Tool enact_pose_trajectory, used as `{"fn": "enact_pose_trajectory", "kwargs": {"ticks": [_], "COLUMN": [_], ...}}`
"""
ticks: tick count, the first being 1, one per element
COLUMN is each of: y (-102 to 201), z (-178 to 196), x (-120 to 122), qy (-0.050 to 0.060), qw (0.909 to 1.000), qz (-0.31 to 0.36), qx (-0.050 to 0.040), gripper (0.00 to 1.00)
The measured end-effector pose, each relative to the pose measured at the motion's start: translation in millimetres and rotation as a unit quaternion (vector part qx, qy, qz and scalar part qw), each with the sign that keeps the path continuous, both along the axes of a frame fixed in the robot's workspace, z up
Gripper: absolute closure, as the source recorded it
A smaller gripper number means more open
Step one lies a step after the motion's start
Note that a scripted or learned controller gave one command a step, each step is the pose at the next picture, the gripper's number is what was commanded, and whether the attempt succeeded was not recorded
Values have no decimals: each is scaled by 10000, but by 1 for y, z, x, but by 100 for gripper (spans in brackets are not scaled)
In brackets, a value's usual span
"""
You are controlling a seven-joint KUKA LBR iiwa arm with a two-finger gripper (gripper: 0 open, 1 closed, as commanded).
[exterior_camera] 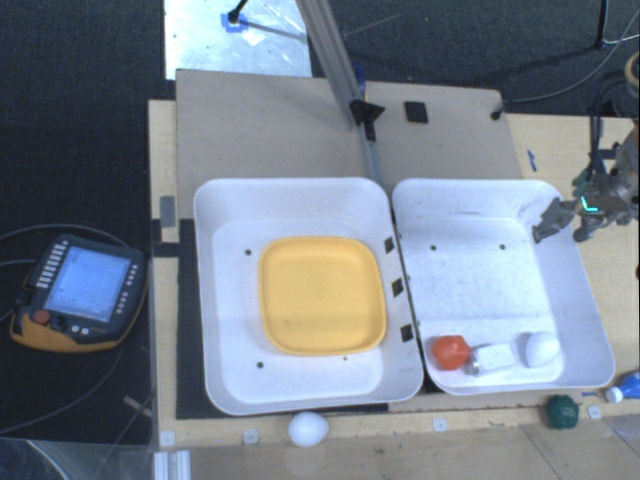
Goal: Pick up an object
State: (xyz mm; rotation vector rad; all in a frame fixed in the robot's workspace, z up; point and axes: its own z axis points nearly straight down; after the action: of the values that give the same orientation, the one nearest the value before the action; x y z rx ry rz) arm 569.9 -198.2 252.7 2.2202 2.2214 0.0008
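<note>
At the right edge of the frame, a little above mid-height, the gripper (563, 223) hangs over the upper right rim of the right bin (480, 268), its two dark fingers spread apart and slanting down-left, with nothing between them; a small teal light glows on the wrist just behind. Two shallow white bins with rounded corners sit side by side on a tan board. The left bin (225, 268) carries one square yellow plate (323, 294), smooth and matte with softly rounded corners, lying flat at its centre. Three things lie in a row along the lower wall of the right bin: a lumpy red-orange object (449, 352) at the left, a small white block (494, 357) just beside it, and a rounded white egg-like piece (540, 349) at the right, well below the gripper. Outside the bins, a second white egg shape (308, 429) rests on the bench below the left bin, and a dark green ball (561, 411) sits below the right bin's lower right corner. At the left of the frame one orange-edged handheld controller (78, 289) with a lit bluish screen lies on the dark carpet.
</note>
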Motion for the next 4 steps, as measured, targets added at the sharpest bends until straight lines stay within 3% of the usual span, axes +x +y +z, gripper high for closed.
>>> {"fn": "enact_pose_trajectory", "kwargs": {"ticks": [1, 4], "y": [0, -12], "z": [0, -165], "x": [0, -11], "qy": [0, 20], "qw": [10000, 10000], "qz": [0, -1], "qx": [0, 6], "gripper": [0, 0]}}
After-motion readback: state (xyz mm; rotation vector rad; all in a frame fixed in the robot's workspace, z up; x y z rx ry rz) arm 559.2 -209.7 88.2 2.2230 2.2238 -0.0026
